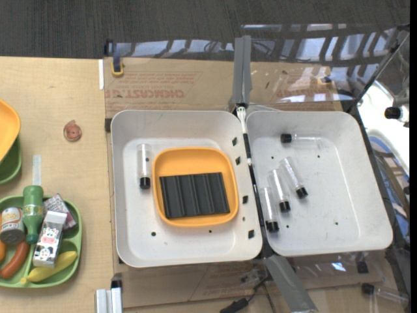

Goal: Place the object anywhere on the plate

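A yellow-orange plate point(193, 158) lies in the middle of the left bin point(124, 194). On the plate rests a dark grey ribbed slab point(195, 195) that covers most of its floor. A clear tube with a black cap point(143, 166) lies on the bin floor just left of the plate, apart from it. In the right bin point(352, 194) lie several more clear black-capped tubes: one near the back point(296, 137) and three close together near the left wall point(279, 191).
Left of the bins, a green tray point(68, 266) holds toy food and a small bottle. A yellow bowl point(6, 132) sits at the left edge, and a small pink disc point(72, 131) lies on the wooden bench. Cardboard point(169, 87) lies behind the bins.
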`<action>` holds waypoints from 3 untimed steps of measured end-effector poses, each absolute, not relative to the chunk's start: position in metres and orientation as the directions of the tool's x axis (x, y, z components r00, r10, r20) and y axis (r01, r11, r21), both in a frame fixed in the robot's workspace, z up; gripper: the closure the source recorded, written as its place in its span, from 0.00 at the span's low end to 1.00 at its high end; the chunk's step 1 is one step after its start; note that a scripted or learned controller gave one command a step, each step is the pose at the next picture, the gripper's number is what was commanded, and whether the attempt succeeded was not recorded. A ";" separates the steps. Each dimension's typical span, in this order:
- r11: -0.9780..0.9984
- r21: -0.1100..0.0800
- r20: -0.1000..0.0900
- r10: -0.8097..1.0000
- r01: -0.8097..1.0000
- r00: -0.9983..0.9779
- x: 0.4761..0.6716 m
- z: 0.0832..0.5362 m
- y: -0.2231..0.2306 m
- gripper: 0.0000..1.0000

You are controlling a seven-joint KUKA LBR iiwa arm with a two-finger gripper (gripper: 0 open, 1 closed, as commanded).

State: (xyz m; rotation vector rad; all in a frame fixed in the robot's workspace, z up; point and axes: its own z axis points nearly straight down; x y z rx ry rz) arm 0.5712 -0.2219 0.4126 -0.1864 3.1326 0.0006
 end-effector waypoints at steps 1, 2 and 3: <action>0.902 -0.001 -0.005 -0.432 -0.432 -0.902 0.650 0.442 -0.222 1.00; 0.673 0.000 -0.003 -0.739 -0.739 -0.673 0.565 0.354 -0.222 1.00; 0.474 -0.003 -0.005 -0.881 -0.881 -0.474 0.639 0.378 -0.221 1.00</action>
